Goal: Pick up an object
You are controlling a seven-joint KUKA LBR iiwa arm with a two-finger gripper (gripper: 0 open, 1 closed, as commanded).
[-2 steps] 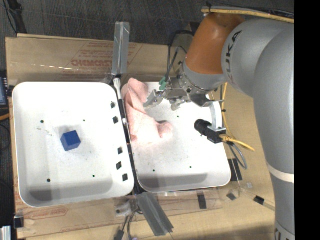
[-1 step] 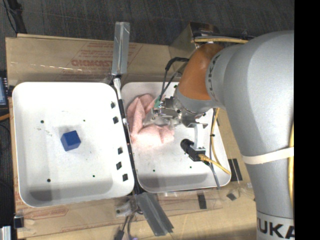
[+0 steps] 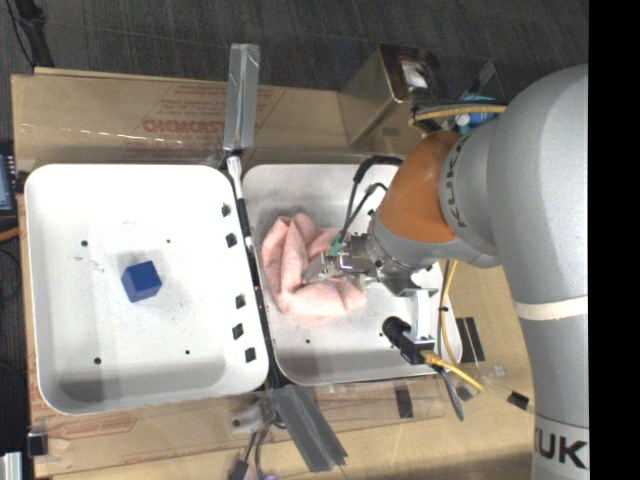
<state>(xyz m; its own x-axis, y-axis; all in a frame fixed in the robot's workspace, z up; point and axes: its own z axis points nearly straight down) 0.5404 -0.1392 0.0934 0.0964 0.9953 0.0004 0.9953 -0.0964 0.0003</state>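
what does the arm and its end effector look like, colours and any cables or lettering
The arm is bulky, rounded and light grey, with an orange band above the wrist. Black cables loop from the wrist toward the end effector, a small metallic assembly. White letters "UK", part of a cut-off logo, show on the grey casing at the bottom right, and a pale ring marks a joint seam above them.

Bulky grey arm (image 3: 540, 218); orange band (image 3: 420, 198); black cables; dark lettering.

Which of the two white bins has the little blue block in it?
The left bin holds the blue block. The right bin holds a crumpled pink cloth instead, with the gripper down on it.
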